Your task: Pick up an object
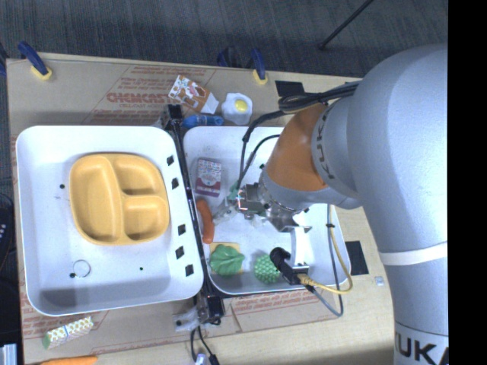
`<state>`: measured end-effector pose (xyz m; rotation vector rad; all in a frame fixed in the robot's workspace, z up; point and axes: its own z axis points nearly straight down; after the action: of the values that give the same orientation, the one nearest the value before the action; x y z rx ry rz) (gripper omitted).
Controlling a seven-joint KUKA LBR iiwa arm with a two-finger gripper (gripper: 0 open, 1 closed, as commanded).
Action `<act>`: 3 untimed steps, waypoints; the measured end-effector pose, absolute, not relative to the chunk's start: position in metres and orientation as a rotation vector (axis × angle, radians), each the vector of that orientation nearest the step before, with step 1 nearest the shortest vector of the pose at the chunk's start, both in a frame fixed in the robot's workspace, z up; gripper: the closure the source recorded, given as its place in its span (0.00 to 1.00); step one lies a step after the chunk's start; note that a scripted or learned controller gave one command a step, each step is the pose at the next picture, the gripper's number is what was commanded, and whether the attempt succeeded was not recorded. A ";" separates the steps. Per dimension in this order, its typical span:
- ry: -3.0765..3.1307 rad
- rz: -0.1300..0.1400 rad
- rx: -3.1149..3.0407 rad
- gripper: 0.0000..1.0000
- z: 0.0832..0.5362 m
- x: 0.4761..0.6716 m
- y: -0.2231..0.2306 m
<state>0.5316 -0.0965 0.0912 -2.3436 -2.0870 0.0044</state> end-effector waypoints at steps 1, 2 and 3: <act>-2.045 0.005 -2.380 0.00 0.092 0.576 -0.095; -1.825 0.004 -2.553 0.00 0.091 0.597 -0.096; -1.988 0.003 -2.429 0.00 0.092 0.642 -0.095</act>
<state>0.6416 -0.0953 0.0918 -2.4287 -1.9883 0.0029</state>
